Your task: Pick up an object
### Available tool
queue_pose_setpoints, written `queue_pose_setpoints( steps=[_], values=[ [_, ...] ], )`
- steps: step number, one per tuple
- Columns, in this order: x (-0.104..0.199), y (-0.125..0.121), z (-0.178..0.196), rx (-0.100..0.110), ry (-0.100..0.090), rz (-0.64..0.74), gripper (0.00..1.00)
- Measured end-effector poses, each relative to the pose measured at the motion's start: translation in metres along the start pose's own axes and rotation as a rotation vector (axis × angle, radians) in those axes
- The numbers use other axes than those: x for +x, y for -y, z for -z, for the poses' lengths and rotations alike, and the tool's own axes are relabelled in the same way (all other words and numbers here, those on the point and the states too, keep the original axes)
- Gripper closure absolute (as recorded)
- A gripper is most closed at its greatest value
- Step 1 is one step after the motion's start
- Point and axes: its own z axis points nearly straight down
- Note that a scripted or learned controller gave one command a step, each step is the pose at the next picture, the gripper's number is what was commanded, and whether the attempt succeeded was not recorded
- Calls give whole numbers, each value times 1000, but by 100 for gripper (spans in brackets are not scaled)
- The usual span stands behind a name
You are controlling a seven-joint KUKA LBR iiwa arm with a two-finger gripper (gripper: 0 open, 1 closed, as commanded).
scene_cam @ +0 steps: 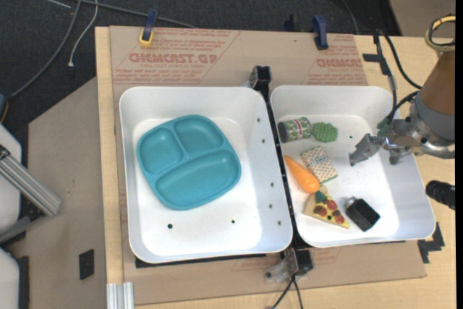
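Note:
The right bin point(376, 101) holds several small objects. A green-and-white can point(294, 129) lies beside a green leafy piece point(325, 132). Below them are a patterned checkered block point(320, 163), an orange carrot point(302, 174), a pizza slice point(326, 208) and a black block point(362, 213). My gripper point(378, 149) hangs over the right side of this bin, right of the checkered block, with its two fingers spread apart and nothing between them.
The left bin point(134, 177) holds a blue divided plate point(189, 161). Black clips sit along the divider between the bins point(273, 155). Cables run over the bench at the upper right point(394, 61).

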Motion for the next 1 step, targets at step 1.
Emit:
queue_pose_setpoints(
  steps=[1],
  values=[
    [2,0,-64,6,-2,0,0]
  ],
)
